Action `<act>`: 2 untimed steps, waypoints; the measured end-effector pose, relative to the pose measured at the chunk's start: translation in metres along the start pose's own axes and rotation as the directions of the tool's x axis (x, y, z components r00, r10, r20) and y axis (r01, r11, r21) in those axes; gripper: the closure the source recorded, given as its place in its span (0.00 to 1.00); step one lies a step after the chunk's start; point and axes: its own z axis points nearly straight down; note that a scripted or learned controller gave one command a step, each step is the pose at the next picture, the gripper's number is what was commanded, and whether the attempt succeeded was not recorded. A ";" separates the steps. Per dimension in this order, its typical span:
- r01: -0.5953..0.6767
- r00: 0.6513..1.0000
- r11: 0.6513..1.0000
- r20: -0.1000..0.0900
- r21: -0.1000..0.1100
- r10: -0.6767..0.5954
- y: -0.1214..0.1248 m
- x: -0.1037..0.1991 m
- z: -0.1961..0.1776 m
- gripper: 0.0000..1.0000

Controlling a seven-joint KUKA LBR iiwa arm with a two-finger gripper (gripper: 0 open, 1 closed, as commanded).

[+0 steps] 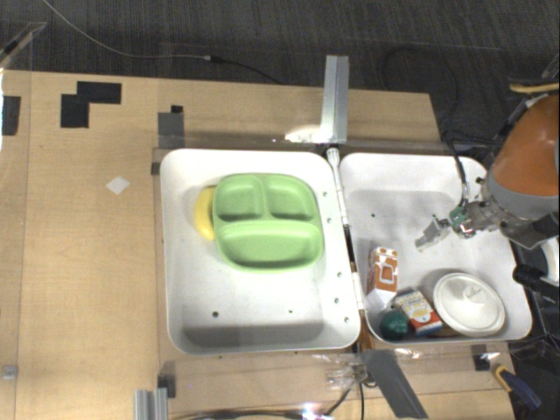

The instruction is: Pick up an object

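My gripper (431,233) hangs over the middle of the right bin (394,182), reaching in from the right below the orange-banded wrist (529,151). Its fingers stand open with nothing between them. Just below and left of it lies a small orange-and-white carton (384,269). At the bin's front sit a white round bowl (471,303), a red-and-white box (416,309) and a dark green ball (395,324). All of these lie apart from the gripper.
The left bin (188,304) holds a green divided plate (266,220) with a yellow object (204,213) peeking out at its left edge. A metal post (336,99) rises behind the wall between the bins. Wooden bench surface lies to the left.
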 end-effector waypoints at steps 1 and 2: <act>0.048 0.999 0.999 0.001 -0.003 -0.048 -0.020 0.057 0.028 0.00; -0.131 0.991 0.991 0.000 -0.003 0.131 -0.039 0.062 -0.094 0.00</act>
